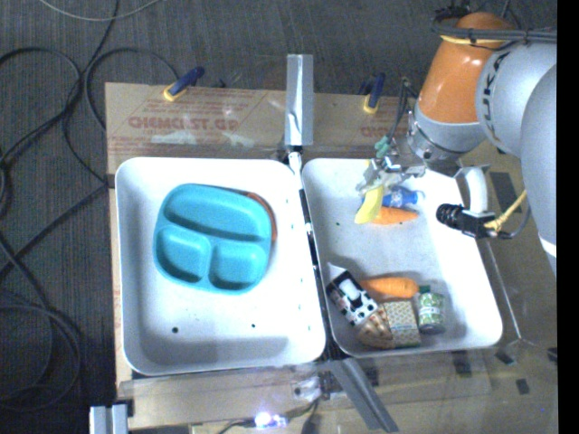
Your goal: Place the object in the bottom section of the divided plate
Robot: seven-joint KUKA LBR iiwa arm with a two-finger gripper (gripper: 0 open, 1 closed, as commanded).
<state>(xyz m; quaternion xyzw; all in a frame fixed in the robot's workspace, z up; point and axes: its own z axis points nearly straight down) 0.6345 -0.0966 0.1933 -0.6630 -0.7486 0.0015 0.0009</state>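
- Yellow object (pixel 370 208), maybe a toy banana, lies in upper part of right bin (pixel 470 269), touching a small orange piece (pixel 396 215).
- Gripper (pixel 387 172) directly above it near the bin's top edge; finger state impossible to tell.
- Blue divided plate (pixel 214 236) sits mid left bin (pixel 145 333), bare white floor all round.
- Clutter (pixel 389 307) crowds right bin's lower edge.

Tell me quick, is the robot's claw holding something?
Gripper: low over the yellow toy in the right bin; whether it grips anything cannot be told.
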